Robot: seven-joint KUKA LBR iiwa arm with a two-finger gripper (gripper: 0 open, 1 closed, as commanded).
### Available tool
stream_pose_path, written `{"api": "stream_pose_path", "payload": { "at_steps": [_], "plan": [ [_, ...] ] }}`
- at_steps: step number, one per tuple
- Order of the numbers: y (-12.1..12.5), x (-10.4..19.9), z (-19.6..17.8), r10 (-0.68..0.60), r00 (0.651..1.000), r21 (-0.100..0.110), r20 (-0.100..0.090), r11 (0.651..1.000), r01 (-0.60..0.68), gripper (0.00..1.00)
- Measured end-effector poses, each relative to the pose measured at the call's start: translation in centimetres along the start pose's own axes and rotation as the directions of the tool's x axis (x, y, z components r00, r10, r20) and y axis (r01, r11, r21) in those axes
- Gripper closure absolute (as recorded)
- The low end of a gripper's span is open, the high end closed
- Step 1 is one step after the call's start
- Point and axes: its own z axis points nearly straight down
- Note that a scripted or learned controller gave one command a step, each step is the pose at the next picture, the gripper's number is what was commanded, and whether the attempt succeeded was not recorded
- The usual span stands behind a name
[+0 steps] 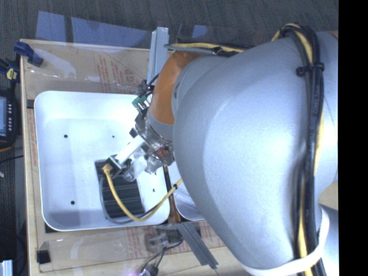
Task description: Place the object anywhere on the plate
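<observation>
A pale wooden bench (86,68) stands on dark carpet, with a blue clamp (26,53) at its far left corner and a black device (8,117) at the view's left edge. The grey arm (253,148) is the biggest thing in view. It fills the right side, and its orange band (164,91) shows just above the wrist. Of the 2 bins, the left bin (52,154) lies mostly open to view, white and shallow with rounded corners and 4 small dark specks on its floor. The right bin (187,213) shows as 1 curved white sliver under the arm's lower edge.

The gripper (148,158) hangs low over the left bin's right half, near the wall between the bins. It is seen from behind the wrist, among metal fittings and glare, so whether it is wide, narrow or holding anything cannot be told.

The arm covers nearly all the right bin, so where the object and the plate lie cannot be told either.
</observation>
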Motion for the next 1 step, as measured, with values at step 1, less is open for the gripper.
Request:
{"api": "stream_pose_path", "payload": {
  "at_steps": [1],
  "plan": [
    [-0.03,0.03,-0.03,-0.001,1.0,0.0,0.0,1.0,0.001,0.0]
  ]
}}
